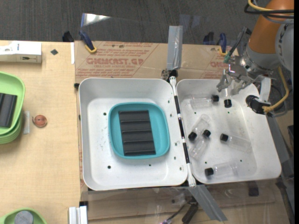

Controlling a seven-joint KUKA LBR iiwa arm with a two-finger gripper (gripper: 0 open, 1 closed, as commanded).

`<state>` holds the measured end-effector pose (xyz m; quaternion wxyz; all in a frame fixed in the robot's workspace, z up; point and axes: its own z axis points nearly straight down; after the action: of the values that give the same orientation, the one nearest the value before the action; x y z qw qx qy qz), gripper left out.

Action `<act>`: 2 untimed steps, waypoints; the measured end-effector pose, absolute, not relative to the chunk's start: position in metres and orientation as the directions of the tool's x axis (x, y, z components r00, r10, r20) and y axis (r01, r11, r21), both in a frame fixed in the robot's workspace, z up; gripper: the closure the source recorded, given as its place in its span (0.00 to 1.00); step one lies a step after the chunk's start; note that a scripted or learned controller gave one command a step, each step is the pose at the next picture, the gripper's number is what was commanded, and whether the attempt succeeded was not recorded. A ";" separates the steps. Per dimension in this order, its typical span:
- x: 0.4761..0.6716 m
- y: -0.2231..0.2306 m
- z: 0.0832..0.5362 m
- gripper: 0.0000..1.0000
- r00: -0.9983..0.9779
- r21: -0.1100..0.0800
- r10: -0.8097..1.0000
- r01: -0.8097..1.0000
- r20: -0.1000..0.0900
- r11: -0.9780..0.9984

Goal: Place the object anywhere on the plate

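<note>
Risk: gripper [227, 88], finger state I cannot tell, hovering at the right bin's [261, 171] eleven o'clock, may slip off slick clear vials [200, 102] before reaching the teal plate [161, 120].

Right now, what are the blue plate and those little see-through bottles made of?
The plate looks like smooth teal plastic with a soft sheen and rounded rim. The bottles look like clear plastic, since the white bin shows through them, with black caps; glass can't be ruled out.
</note>
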<state>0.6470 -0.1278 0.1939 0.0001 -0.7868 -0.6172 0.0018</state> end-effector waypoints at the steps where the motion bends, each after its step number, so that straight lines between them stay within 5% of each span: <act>1: 0.598 -0.089 0.191 1.00 -0.033 -0.002 0.999 0.999 0.000 0.033; 2: 0.573 -0.037 0.200 1.00 -0.230 -0.003 0.973 0.973 0.000 0.230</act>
<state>0.5734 -0.0371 0.1996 0.0009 -0.6204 -0.7843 0.0009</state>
